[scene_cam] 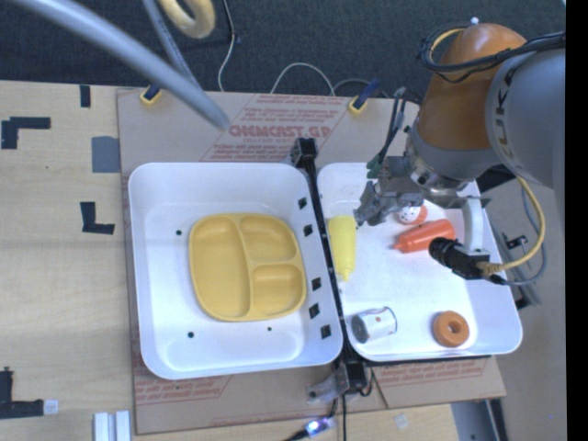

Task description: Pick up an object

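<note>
The hand [377, 200] is seen low over the right bin [501, 333], just beside the corn cob [343, 246]; whether it is wide or narrow cannot be told. A carrot [423, 236], a doughnut [451, 328] and a metal cup [375, 322] are spread across that bin. A yellow divided plate [246, 266] is laid in the left bin [156, 200].

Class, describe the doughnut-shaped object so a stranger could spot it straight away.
Look in the right bin, at its corner nearest the camera. The small orange ring lies there, beside a silver cup. It alone has a hole through its middle.
</note>
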